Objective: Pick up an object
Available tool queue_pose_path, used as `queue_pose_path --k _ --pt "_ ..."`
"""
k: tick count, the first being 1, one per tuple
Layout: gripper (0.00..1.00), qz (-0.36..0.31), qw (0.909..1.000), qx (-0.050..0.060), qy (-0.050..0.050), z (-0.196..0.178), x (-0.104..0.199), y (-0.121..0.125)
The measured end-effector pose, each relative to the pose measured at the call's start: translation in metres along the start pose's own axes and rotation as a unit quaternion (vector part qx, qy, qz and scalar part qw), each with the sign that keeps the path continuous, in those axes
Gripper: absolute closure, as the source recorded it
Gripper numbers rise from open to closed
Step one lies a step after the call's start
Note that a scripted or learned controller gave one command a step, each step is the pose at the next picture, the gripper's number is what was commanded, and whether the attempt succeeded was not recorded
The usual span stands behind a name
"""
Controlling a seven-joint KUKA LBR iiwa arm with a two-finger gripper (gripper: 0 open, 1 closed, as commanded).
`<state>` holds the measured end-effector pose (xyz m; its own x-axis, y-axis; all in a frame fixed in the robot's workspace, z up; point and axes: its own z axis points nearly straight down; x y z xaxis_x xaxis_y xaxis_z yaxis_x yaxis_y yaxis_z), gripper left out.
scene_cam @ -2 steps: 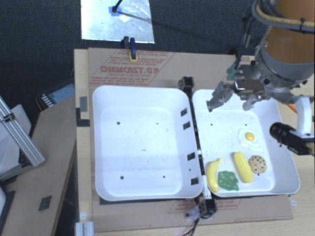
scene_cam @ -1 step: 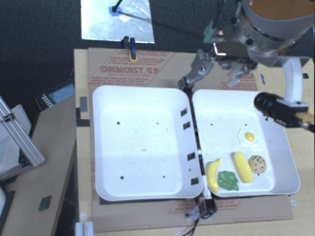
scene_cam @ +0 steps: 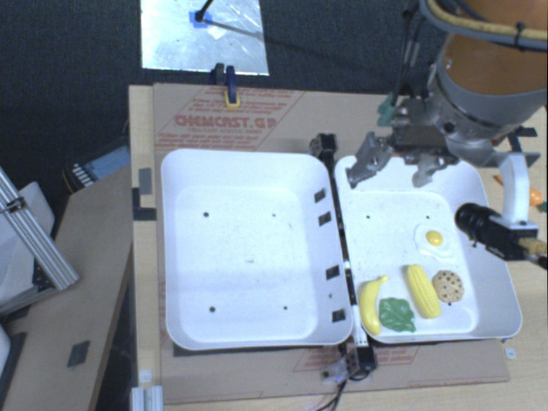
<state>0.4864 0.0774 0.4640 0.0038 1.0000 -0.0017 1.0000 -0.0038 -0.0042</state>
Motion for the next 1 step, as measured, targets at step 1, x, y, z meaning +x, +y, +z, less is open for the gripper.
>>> queue_pose_path --k 1 --pt "0.0 -0.008 0.9999 -0.007 0.003 -0.0723 0.0778 -0.0007"
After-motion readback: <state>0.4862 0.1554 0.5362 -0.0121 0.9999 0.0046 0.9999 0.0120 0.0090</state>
